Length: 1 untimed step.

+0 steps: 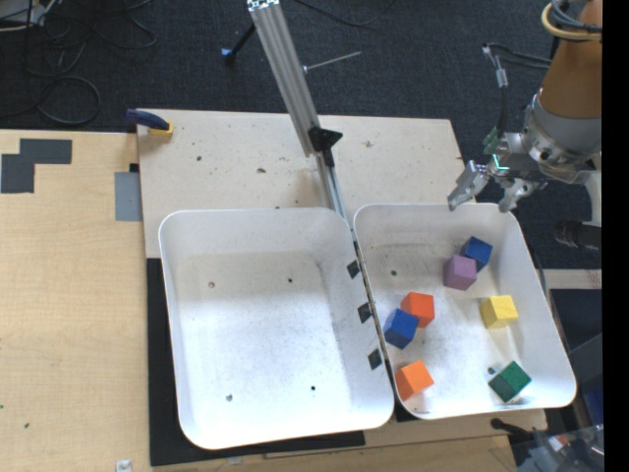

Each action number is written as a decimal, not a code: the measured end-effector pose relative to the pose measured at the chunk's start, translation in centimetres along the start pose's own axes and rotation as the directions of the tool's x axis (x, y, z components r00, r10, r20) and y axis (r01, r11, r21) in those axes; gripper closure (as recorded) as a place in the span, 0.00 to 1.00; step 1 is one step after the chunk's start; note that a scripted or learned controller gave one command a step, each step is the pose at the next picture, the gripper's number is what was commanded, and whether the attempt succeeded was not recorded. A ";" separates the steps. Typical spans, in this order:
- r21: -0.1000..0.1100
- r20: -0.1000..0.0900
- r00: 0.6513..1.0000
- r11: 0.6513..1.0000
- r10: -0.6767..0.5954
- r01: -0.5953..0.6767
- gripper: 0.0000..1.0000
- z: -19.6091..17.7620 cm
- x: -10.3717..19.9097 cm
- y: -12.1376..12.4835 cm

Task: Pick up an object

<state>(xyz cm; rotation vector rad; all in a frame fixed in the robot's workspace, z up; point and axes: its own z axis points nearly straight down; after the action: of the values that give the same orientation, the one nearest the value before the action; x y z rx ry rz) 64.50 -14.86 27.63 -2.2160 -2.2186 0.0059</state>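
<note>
Currently the gripper [486,187] hangs above the right bin's [550,362] 1 o'clock rim, fingers spread and holding nothing. In that bin lie 7 cubes: a blue cube [477,252] touching a purple cube [460,272] at 12 o'clock, a yellow cube [499,311] toward 3, a green cube [509,381] near 5. Likely trouble: descending on the touching pair, a finger could land on the purple one and shove both aside; the bin's rim could also catch a finger.

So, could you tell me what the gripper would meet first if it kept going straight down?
Probably the far rim of the right bin, just under the gripper; depth is unclear, so it might land inside, near the blue cube.
</note>
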 end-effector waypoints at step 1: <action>-0.004 0.001 1.000 1.000 -0.003 0.003 0.00 -0.3 0.0 0.1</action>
<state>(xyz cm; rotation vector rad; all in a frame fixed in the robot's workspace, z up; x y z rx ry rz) 64.57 -14.83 27.89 -2.2159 -2.2241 0.0031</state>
